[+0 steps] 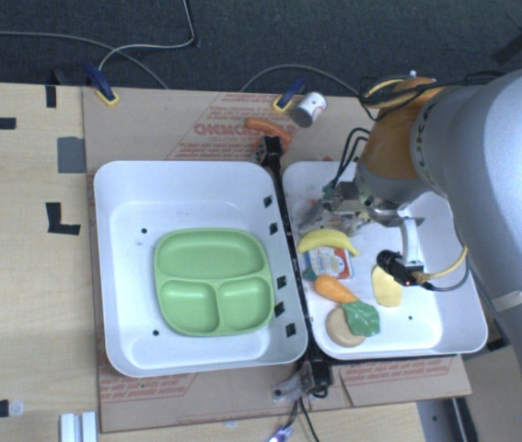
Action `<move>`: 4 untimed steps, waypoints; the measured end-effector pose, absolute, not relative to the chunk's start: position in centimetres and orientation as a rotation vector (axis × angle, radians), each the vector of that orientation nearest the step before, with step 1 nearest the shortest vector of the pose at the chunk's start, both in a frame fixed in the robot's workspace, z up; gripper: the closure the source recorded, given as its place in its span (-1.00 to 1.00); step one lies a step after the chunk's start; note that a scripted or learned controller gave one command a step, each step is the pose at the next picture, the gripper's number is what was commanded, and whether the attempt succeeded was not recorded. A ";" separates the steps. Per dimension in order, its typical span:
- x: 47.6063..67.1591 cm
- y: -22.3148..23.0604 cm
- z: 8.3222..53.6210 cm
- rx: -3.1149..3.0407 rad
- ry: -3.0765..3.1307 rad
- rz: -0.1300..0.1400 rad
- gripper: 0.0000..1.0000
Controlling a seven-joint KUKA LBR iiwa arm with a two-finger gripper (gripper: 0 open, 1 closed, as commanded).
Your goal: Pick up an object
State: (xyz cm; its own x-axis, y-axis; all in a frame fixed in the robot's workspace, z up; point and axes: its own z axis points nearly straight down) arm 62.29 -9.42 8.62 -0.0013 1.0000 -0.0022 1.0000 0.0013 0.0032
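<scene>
1. Candidate object: the toy banana (pixel 328 240), since it is nearest the tool. It lies flat in the right bin (pixel 454 331), towards that bin's left wall and far end, curved side up in the picture.
2. Handling (judgement): it looks like a hollow plastic play-food piece, so light, stiff and smooth. The curved skin may slip out of a pinch taken near a tapering end. We would grip across the thick middle, jaws square to its long axis.
3. Gripper (pixel 336 208): it hangs just beyond the banana, close above it. Its metal parts blur against the bin floor, so we cannot tell whether it is spread or pressed together. Nothing can be seen held in it.
4. Neighbours: a small printed packet (pixel 328 263) sits just beside the banana on the near side, perhaps touching. Next comes an orange carrot (pixel 336 290), then a green leaf piece (pixel 362 318) resting on a tan round piece (pixel 341 331). A yellow lump (pixel 387 289) lies off to the right, apart from the banana.
5. Risk (judgement): the packet crowds the near flank, so a wide approach could nudge it or catch both.
6. Surroundings: the left bin (pixel 118 205) holds a green divided plate (pixel 213 279). The arm (pixel 481 173) overhangs the right bin's far corner.
</scene>
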 end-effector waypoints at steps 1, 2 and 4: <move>64.2 -9.5 8.5 2.229 2.227 -0.011 -1.00; 66.9 -9.8 8.5 2.218 2.223 0.001 -1.00; 61.9 -10.3 9.7 2.216 2.219 0.002 1.00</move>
